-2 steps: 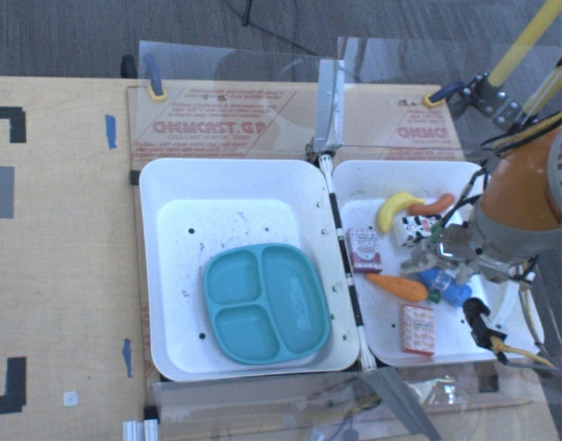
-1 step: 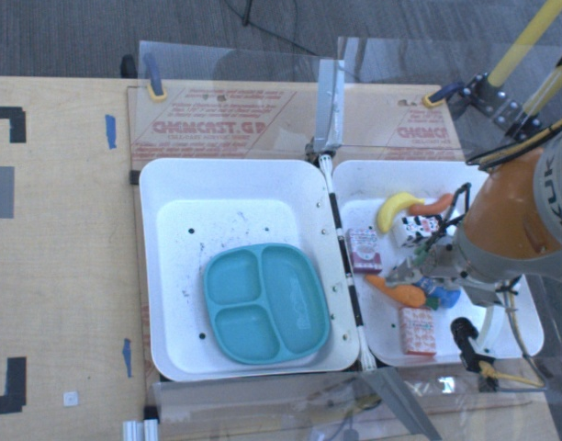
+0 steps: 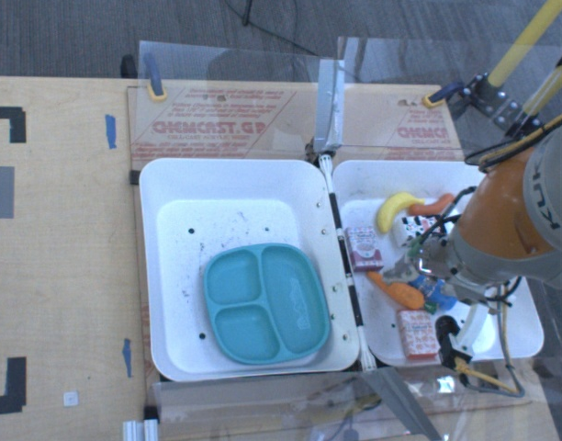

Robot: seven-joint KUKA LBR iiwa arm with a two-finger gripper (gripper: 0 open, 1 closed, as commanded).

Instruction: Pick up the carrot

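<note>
The left bin bears a teal divided tray lying flat toward its near corner, out of the arm's way. In the right bin, a small red-and-white carton lies by the dividing wall, a banana sits beyond it, and another red carton lies near the front. The carrot lies on the floor between the cartons, pointing toward the divider. The gripper hangs just above its thick end, probably lined up to grasp; the wrist hides the fingertips, so I cannot tell how wide they stand, and no grip on the carrot shows.
</note>
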